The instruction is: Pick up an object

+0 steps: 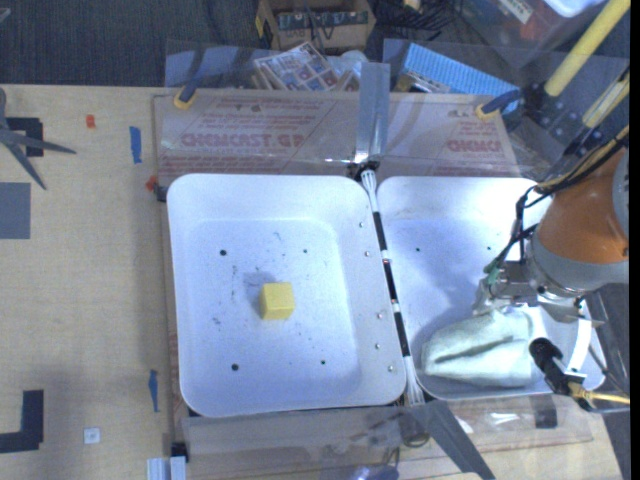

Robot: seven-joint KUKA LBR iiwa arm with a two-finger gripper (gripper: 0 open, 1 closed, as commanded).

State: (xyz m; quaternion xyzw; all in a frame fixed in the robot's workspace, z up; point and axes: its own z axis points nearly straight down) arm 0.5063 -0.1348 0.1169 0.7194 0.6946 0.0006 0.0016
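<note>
Left bin (pixel 200 218) — yellow block (pixel 278 301).

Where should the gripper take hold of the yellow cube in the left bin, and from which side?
Grip the yellow cube across two opposite side faces, coming straight down from above. It sits flat on the left bin floor, well away from the walls.
</note>
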